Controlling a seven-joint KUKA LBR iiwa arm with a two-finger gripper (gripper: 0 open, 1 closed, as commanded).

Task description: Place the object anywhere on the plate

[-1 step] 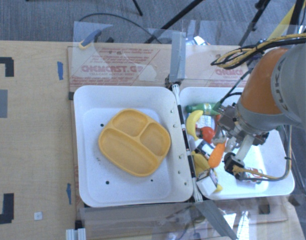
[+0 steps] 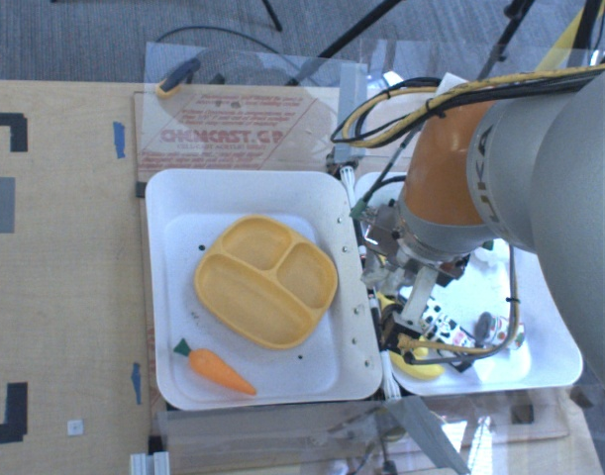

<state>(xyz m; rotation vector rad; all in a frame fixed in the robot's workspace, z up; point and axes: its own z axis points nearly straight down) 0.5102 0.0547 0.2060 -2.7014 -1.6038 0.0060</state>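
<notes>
Two shallow white bins side by side on a tan bench. In the left bin (image 2: 168, 201), a yellow plate (image 2: 266, 281) with three sections, lying flat near the middle, tilted a little against the bin's sides. Near the front left corner of that same bin, a small orange carrot (image 2: 221, 371) with a green top, lying on the bin floor just beside the plate's lower edge but apart from it, not on the plate. Over the right bin (image 2: 550, 359), the grey arm (image 2: 550, 166) with its orange band, reaching in from the right and covering much of that bin. Below the wrist, the claw (image 2: 413, 313), pointed down close to the wall between the two bins, wrapped about with black and yellow cables (image 2: 381, 107). Cannot tell how far open the claw stands, nor whether anything sits in it: too much clutter and shadow there. Just under and in front of the claw, a yellow thing (image 2: 421, 366) on the floor of the right bin, at its front left corner, partly hidden by cables. Near it, a small white piece with dark spots (image 2: 436, 319) and a small grey lump (image 2: 483, 322), both too small to name. Behind the left bin, a clear sheet with red lettering (image 2: 223, 132). On the bench to the left, short strips of blue tape (image 2: 119, 139).
</notes>
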